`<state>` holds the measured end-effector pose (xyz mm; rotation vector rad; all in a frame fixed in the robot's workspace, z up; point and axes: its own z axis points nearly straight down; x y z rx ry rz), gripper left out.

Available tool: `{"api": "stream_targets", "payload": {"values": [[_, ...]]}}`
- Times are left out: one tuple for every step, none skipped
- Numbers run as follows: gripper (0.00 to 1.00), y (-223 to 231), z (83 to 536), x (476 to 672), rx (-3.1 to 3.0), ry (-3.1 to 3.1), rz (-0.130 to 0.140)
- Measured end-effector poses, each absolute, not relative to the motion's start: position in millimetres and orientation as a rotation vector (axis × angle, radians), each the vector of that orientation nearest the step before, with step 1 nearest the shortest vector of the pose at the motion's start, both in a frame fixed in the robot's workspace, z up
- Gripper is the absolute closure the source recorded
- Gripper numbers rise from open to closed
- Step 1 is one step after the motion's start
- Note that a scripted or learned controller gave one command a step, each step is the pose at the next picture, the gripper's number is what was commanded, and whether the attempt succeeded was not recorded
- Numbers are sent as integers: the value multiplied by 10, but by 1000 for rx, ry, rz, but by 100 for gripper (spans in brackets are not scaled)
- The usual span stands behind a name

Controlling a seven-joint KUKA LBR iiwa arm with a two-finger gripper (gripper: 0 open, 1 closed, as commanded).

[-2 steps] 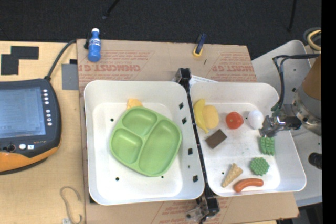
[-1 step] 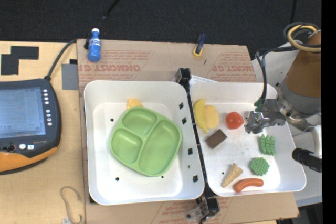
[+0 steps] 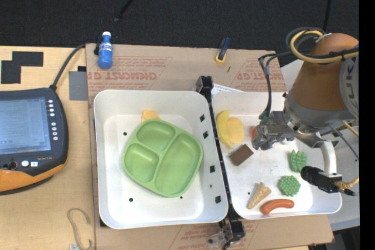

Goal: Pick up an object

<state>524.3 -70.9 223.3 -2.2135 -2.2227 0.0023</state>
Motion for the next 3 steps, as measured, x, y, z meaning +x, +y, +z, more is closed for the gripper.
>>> {"api": "stream_targets", "payload": {"values": [[100, -232, 2141, 5320, -2214, -2222, 4], [100, 326, 2293, 5431, -2214, -2225, 1], [100, 799, 2367, 5476, -2215, -2224, 2]]}}
